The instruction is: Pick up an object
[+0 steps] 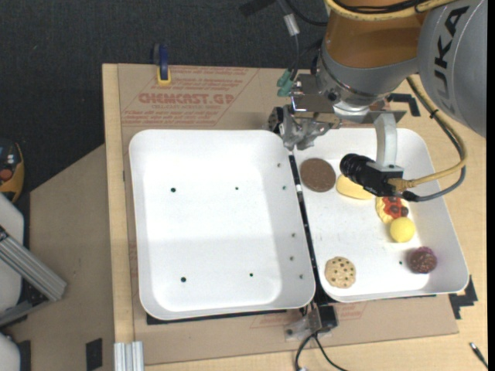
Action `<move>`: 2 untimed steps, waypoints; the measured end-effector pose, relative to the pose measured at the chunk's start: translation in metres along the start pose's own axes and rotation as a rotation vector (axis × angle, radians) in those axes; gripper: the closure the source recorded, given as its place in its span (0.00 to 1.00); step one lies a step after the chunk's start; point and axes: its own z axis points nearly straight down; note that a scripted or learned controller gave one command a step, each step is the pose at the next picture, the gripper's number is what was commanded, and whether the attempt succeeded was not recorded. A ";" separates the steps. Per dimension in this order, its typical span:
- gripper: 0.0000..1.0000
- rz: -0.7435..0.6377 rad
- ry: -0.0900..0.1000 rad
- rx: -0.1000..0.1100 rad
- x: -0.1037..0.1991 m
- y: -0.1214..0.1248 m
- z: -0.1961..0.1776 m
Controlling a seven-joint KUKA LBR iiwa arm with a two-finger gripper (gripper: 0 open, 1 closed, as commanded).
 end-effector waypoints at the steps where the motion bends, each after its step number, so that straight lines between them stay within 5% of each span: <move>1: 1.00 0.004 0.000 -0.013 0.004 -0.021 -0.026; 2: 1.00 0.004 0.000 -0.015 0.009 -0.043 -0.062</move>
